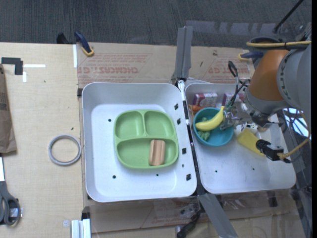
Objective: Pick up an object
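Nearest us, at the left corner of the table (pixel 39 108), we record a pair of scissors (pixel 9 209), partly cut off by the edge of the view. Next, a pale tape ring (pixel 51 149) lying flat on the table, apart from the left bin (pixel 133 185). In the left bin: one green divided plate (pixel 133 150), set about the middle, with a sausage (pixel 157 152) lying in its large near compartment toward the right end; its two far compartments hold nothing we can make out. In the right bin (pixel 237 170): one yellow block (pixel 247 139) on the floor, just right of a blue bowl (pixel 215 135). One banana (pixel 210 121) rests across the far rim of the bowl, its right tip raised. The gripper (pixel 229 117) sits at that raised tip, over the bowl's right edge; whether its jaws are apart, together or clamped on the banana we cannot tell. The grey arm with its orange band (pixel 267 76) comes in from the right above the bin. Behind the bowl, against the far wall, a few small packets (pixel 205 99), red and pale, too small to identify. At the left edge of the table, a brown paper bag (pixel 5 113). Farthest, a sheet of printed cardboard (pixel 124 66) beyond the bins, with a blue clamp (pixel 84 43) at its left corner.
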Available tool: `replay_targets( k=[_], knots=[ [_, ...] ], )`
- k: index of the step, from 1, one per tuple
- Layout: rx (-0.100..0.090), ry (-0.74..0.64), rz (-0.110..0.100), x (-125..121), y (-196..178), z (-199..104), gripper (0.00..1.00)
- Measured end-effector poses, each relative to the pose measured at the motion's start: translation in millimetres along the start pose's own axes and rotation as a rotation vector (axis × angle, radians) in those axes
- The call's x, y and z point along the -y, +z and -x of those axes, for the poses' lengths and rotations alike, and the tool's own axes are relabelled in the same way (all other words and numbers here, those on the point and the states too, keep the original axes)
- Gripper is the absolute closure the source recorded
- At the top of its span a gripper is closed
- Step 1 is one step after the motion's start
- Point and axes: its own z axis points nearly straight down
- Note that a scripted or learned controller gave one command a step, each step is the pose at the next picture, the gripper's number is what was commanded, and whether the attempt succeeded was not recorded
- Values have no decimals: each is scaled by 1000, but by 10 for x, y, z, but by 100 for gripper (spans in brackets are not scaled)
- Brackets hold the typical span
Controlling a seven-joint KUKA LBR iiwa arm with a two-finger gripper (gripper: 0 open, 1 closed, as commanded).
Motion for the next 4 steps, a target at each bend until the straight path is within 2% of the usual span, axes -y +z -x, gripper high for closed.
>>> replay_targets(
  k=[1,2,3,4],
  knots=[
    [-1,0,0,-1,1,-4,0],
    [12,-389,2,-693,-23,-90,0],
    [-2,-207,-3,-523,5,28,0],
    [-27,-408,8,-119,9,769,0]
  ],
)
